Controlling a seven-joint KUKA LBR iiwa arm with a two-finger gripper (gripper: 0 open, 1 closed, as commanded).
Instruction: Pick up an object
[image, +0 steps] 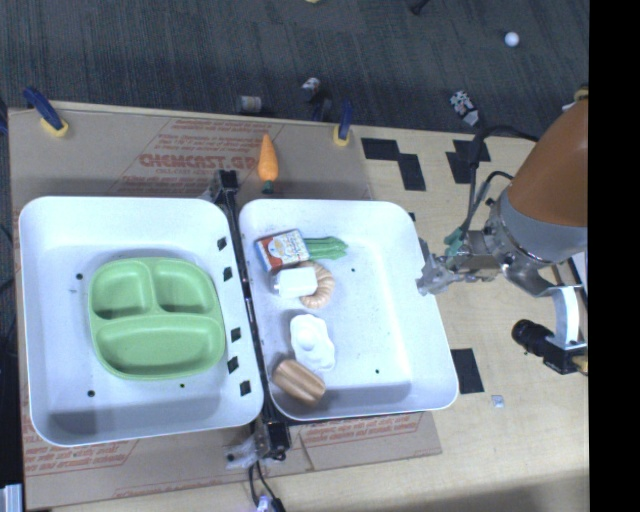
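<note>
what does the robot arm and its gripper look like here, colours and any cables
The bulky arm has a rounded orange band above a grey wrist section. Thin dark cables loop along its left side toward the small grey metal two-finger gripper. A black cylindrical part with a white bracket sits below the wrist.

Grey arm (545, 225) with orange band (560, 165) and black cables (480, 195).

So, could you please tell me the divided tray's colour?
Light green, camera view: divided tray.
</note>
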